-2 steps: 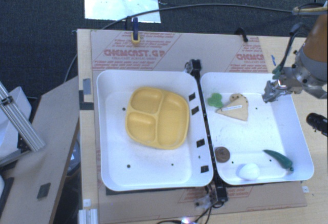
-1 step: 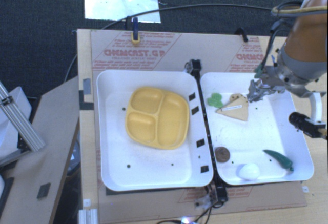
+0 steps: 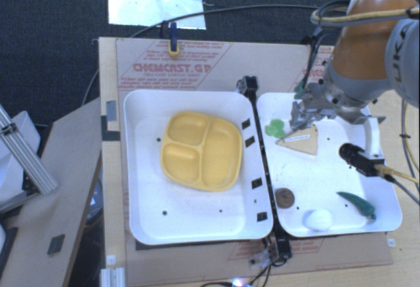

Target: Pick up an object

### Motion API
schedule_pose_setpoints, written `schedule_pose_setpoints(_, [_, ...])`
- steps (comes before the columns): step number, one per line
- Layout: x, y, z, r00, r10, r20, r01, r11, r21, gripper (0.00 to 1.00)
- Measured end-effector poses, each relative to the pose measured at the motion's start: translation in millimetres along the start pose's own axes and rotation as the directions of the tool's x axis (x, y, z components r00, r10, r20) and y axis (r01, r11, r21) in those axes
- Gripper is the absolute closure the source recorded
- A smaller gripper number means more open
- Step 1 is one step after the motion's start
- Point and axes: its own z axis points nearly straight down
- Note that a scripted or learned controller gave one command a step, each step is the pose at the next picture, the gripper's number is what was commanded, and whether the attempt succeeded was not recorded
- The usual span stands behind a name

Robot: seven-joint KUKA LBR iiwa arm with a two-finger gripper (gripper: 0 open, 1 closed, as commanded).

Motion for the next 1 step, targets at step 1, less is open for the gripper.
schedule_pose_setpoints(1, [46.8,-10.4,14.6,1.0,0.001,0.0,-0.001,1.0,0.001,1.0])
